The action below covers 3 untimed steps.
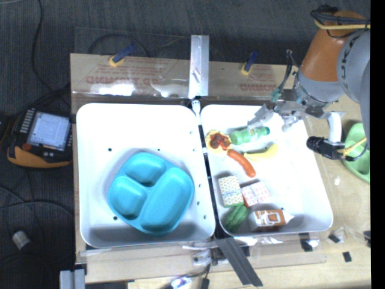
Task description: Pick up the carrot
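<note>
Nothing is picked up yet: the carrot (241, 162) lies mid right bin (313, 179), between a green bottle (249, 135) and small cartons. The gripper (278, 115) hovers above the bin's upper edge, well apart from the carrot, fingers spread and empty.

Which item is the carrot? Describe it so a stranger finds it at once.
Look in the right bin, the one without the blue divided tray. Near its left wall, below the green bottle and the banana, lies the carrot, slanting down to the right. It is the only slim, plain orange-red stick there; the things below it are boxy and printed.
</note>
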### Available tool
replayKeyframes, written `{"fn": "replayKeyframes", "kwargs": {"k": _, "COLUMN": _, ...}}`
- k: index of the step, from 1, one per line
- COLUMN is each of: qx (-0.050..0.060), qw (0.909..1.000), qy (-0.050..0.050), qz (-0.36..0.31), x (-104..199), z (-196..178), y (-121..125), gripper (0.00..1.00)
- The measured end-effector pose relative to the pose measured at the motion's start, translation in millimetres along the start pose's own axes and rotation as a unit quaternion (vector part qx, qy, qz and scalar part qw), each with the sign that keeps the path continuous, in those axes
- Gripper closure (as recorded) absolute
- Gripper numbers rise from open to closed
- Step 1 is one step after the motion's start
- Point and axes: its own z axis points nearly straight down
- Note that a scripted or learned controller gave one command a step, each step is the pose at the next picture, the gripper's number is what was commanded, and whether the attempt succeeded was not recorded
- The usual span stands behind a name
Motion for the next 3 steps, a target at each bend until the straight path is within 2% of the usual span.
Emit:
{"fn": "replayKeyframes", "kwargs": {"k": 1, "qx": -0.002, "qw": 1.0000, "qy": -0.003, "qz": -0.008, "x": 9.3, "z": 100.6, "y": 11.0, "gripper": 0.00}}
{"fn": "replayKeyframes", "kwargs": {"k": 2, "qx": -0.008, "qw": 0.9997, "qy": -0.004, "qz": 0.021, "x": 11.1, "z": 105.6, "y": -27.8, "gripper": 0.00}}
{"fn": "replayKeyframes", "kwargs": {"k": 3, "qx": -0.009, "qw": 0.9978, "qy": -0.005, "qz": -0.066, "x": 34.5, "z": 105.2, "y": -61.5, "gripper": 0.00}}
